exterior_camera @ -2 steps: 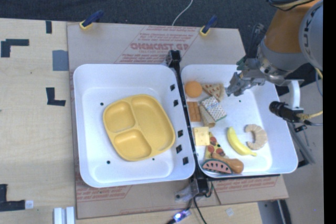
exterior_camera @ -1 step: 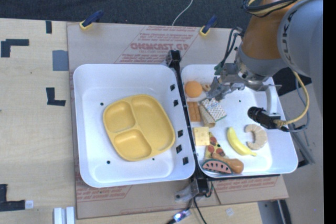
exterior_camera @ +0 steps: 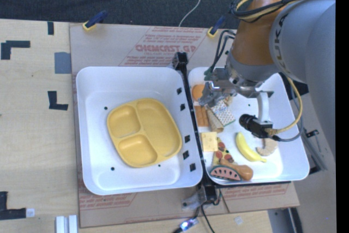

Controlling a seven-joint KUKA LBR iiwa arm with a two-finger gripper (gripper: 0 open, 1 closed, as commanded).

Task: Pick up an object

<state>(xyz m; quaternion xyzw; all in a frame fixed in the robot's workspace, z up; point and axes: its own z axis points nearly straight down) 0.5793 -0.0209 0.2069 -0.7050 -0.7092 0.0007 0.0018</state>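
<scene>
the arm reaches over the right bin [exterior_camera: 292,169], and its gripper [exterior_camera: 214,96] hangs low near the divider between the bins, just above a heap of toy food. whether it is parted or clamped, i cannot tell, as the wrist hides it. beneath lie a checked block [exterior_camera: 223,113] and a tan bread piece [exterior_camera: 202,117]; farther from the divider rests a banana [exterior_camera: 248,149], and at the near edge a watermelon slice [exterior_camera: 228,173]. the left bin [exterior_camera: 90,84] holds a yellow divided plate [exterior_camera: 143,131], probably set apart to leave the pickable clutter on one side.

My glossy orange band [exterior_camera: 256,35], smooth white plastic bins [exterior_camera: 90,117], shiny yellow plastic tray [exterior_camera: 144,131], matt brown cardboard [exterior_camera: 158,49] underneath
</scene>
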